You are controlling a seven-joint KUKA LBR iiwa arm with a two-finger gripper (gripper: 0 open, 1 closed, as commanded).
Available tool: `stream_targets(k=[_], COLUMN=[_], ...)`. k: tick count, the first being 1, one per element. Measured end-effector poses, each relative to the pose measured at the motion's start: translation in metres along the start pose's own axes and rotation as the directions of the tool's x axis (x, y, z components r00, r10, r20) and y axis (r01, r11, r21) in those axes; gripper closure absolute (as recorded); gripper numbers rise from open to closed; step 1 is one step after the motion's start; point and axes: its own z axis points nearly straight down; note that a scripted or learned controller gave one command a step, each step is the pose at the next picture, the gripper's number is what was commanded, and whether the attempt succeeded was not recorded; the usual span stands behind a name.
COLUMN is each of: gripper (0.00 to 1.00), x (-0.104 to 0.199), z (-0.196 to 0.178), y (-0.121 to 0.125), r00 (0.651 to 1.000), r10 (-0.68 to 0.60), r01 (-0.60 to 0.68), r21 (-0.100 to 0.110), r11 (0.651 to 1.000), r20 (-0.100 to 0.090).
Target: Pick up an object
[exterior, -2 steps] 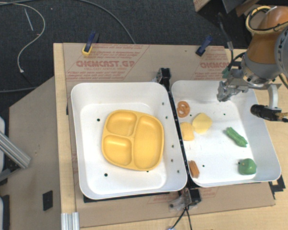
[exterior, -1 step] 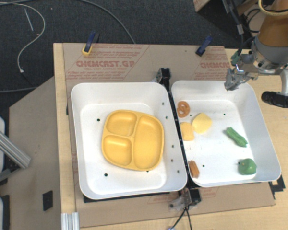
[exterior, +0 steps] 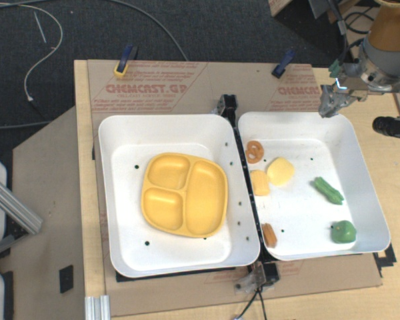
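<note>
The right bin (exterior: 360,153) holds several small food toys. A brown pretzel (exterior: 255,151) lies at its left, with a pale yellow piece (exterior: 281,171) and an orange piece (exterior: 260,183) just below it. A green pod (exterior: 328,190) and a green pepper (exterior: 343,232) sit toward the right, and a small orange-brown piece (exterior: 269,235) lies near the front left corner. My gripper (exterior: 329,105) hangs above the bin's far edge at the upper right, away from all the toys, with nothing visible between its fingers.
The left bin (exterior: 120,145) holds a yellow divided plate (exterior: 185,194). Blue clamps (exterior: 125,60) (exterior: 283,64) hold the cardboard board at the back. A black clip (exterior: 227,105) sits between the bins at the far edge.
</note>
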Motion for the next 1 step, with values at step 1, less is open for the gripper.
stream_targets(k=[1], gripper=[1.0], x=[0.0458], z=[0.0028], y=[-0.0258], r00=[1.0], r10=[-0.003], r01=[0.003], r21=[0.008], r11=[1.0], r20=[-0.004])
